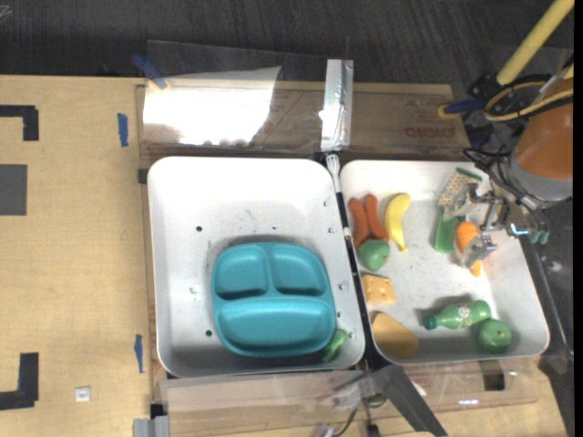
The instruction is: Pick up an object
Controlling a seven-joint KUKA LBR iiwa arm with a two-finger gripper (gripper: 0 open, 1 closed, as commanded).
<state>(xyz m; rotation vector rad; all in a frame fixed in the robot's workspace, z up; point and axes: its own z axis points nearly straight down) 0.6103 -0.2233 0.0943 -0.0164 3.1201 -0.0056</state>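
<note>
Two bins (173, 189), many toy foods (398, 218)

Your arm (545, 148) reaches in from the right, orange band up top, wrist angled down and left. Your gripper (481, 235) hangs low at the right side, metal fingers (487, 240) pointing downward.

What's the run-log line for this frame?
arm: over right bin | gripper: by orange item | grasp: unclear | tray: left bin
</note>
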